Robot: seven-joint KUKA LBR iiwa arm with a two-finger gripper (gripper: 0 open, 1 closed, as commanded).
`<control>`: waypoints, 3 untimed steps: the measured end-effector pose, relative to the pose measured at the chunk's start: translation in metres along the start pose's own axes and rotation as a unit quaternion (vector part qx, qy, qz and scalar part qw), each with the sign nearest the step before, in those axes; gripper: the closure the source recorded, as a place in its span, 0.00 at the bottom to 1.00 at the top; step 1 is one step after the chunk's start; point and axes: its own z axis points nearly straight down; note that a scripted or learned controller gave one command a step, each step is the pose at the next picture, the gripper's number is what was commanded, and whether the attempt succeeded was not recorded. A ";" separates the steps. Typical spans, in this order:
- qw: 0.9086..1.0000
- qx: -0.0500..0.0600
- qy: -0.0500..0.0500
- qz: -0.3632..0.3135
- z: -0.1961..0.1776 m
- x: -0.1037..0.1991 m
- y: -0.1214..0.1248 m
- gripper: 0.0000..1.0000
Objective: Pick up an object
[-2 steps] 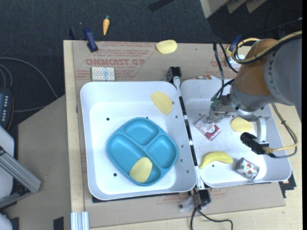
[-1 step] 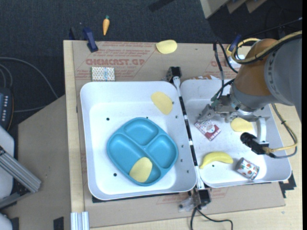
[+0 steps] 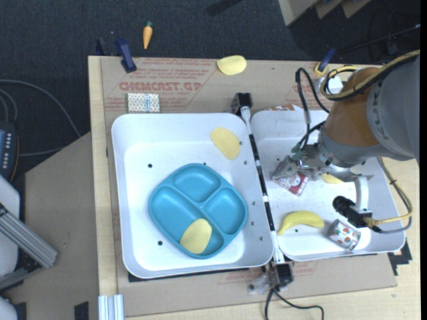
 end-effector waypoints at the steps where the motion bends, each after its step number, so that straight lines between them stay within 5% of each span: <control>1: 1.000 -0.001 -0.003 0.001 -0.010 -0.003 0.000 1.00; 2: 1.000 0.000 -0.003 0.001 -0.010 -0.003 0.000 0.00; 3: 1.000 0.008 0.000 0.001 -0.004 -0.094 -0.076 0.00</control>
